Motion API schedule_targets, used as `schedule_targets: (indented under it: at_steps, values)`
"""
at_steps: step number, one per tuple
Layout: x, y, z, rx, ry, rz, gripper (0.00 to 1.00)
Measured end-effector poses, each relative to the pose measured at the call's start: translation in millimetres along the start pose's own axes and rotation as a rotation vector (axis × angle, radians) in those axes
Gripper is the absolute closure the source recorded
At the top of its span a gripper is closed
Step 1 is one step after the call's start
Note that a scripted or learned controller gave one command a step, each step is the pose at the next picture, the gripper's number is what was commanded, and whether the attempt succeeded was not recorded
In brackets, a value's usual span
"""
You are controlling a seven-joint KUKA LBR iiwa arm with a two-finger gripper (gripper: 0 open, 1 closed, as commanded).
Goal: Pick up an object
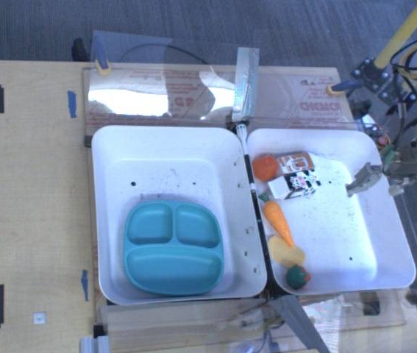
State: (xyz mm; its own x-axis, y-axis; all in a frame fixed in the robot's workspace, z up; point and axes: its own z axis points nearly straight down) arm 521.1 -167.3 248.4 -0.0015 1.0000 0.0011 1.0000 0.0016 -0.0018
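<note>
Well to the left of the gripper, whose opening I cannot tell, lies the carrot, long axis running diagonally.

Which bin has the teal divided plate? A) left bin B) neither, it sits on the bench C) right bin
A: the teal divided plate lies flat in the left bin, while the right bin holds the carrot and the other small items.
</note>
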Motion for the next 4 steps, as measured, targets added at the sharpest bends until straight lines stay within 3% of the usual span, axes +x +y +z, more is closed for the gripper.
schedule_targets:
  at_steps: [1,2,3,4]
  values:
    - [0,1,-10,-0.003,-0.001,-0.001,1.00]
    - [-40,-13,-191,-0.011,-0.005,0.122,1.00]
    - [-20,53,-187,-0.005,-0.004,-0.103,1.00]
    - [-33,15,-188,-0.001,-0.001,0.053,1.00]
